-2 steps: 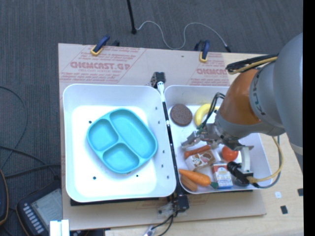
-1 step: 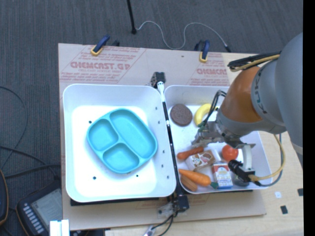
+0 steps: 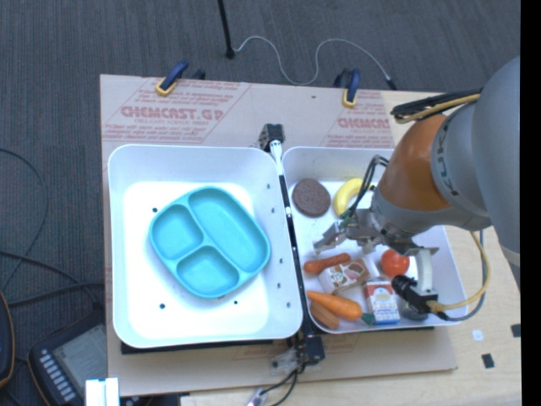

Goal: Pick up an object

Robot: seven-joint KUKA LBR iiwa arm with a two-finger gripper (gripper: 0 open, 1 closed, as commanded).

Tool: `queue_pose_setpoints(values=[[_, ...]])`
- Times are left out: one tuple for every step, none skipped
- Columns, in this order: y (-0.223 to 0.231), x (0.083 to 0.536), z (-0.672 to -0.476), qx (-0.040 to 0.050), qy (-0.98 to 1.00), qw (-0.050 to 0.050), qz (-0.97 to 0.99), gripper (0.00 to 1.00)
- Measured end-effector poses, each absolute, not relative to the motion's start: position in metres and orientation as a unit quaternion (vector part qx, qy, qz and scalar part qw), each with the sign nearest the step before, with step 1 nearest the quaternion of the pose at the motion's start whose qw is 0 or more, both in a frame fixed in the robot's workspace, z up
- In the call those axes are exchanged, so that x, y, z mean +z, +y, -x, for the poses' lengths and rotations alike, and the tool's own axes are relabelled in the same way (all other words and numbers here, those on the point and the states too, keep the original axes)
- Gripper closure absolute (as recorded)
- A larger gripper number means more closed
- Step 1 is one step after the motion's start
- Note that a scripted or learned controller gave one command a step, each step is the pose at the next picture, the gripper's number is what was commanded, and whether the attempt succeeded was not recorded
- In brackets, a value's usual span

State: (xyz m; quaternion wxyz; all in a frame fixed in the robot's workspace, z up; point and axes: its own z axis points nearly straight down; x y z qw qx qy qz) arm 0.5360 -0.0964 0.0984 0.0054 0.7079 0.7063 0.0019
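Camera view: gripper [image 3: 345,237] hangs low in right bin [image 3: 450,252], fingers apart, nothing btwn them. Rel. to gripper: sausage [image 3: 325,265] just below, brown cookie [image 3: 311,197] up-left, banana [image 3: 347,195] above, tomato [image 3: 394,262] right, carrot [image 3: 335,304] well below.

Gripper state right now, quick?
Gripper: cannot be told. It sits low in the right bin, over the sausage; nothing visibly held.
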Motion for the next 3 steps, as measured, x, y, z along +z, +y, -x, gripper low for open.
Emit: queue_pose_setpoints(values=[[-0.099, 0.089, -0.512, 0.0043, 0.707, 0.007, -0.707, 0.00], [-0.099, 0.099, -0.512, 0.0041, 0.707, 0.007, -0.707, 1.00], [-0.078, 0.211, -0.591, 0.0004, 0.707, 0.002, -0.707, 1.00]])
